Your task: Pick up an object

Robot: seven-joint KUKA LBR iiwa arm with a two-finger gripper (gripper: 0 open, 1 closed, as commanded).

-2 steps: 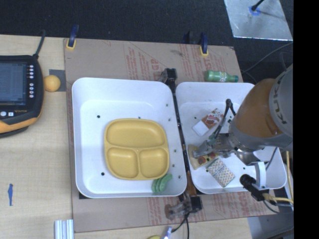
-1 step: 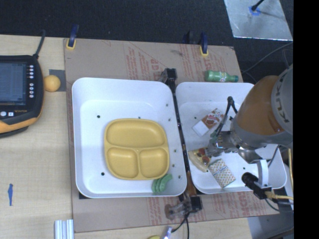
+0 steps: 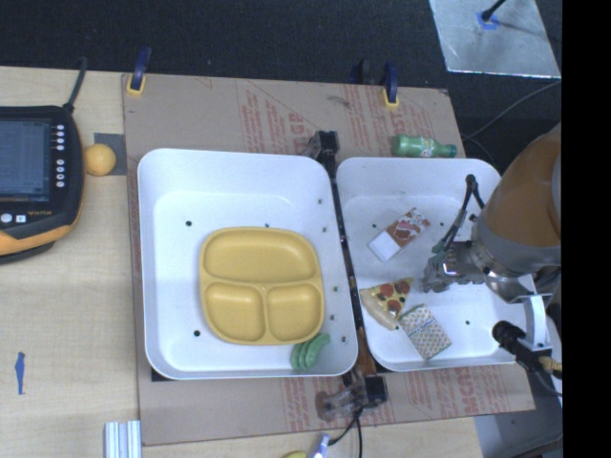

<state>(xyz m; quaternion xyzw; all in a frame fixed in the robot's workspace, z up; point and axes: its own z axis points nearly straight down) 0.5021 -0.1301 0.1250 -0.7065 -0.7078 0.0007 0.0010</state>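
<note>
The right bin holds a small red-and-white packet, a toy pizza slice and a patterned grey pouch. A yellow divided tray lies in the left bin, with a green toy at that bin's front edge. My gripper hangs low over the right bin's right half, just right of the pizza slice and above the pouch. The arm's wrist hides most of it.
A green bottle lies on the cardboard behind the right bin. A teach pendant and an orange ball sit at the far left. Clamps hold the bins between them at the back, and more stand at the front.
</note>
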